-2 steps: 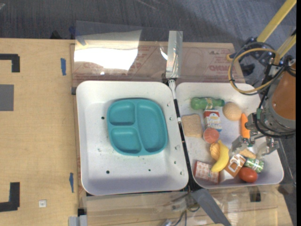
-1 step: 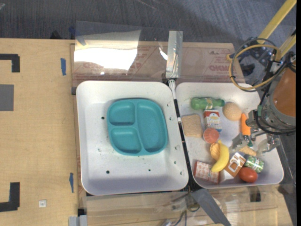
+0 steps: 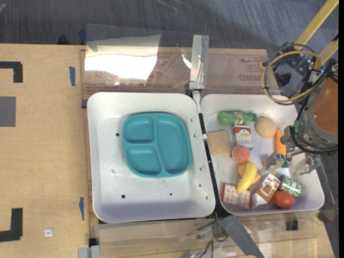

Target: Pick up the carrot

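The right bin, at the frame's lower right, holds the toy food; the left bin holds a teal tray. The gripper hangs over the right bin's right side with fingers spread, nothing between them. The carrot lies just up and left of it, its long axis running roughly top to bottom of the frame, partly hidden by the wrist. Red print on the back panel and a small carton's label are too small to read.

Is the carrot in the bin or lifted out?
In the bin: the carrot lies in the right bin, beside the claw.
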You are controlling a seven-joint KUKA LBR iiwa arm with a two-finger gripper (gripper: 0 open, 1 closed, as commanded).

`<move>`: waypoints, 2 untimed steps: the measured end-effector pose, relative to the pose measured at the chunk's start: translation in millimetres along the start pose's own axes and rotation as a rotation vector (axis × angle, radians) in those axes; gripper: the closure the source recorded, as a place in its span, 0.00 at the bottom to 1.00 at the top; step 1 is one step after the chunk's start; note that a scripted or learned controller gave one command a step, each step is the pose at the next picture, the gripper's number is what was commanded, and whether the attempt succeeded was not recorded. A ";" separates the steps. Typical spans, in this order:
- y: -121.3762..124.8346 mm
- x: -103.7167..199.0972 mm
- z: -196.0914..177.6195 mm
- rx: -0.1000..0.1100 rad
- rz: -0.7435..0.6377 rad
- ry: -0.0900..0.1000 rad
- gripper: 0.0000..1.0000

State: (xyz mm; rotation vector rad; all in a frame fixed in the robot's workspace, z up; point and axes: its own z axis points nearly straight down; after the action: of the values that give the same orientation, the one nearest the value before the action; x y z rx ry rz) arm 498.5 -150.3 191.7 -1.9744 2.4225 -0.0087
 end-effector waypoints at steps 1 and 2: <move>-33.7 26.2 95.4 -0.008 -0.037 0.007 0.00; -59.4 56.3 90.2 -0.014 0.017 0.000 0.00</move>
State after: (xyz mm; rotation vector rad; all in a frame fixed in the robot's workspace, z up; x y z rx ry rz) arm 546.8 -216.9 101.9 -1.9589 2.4458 0.0087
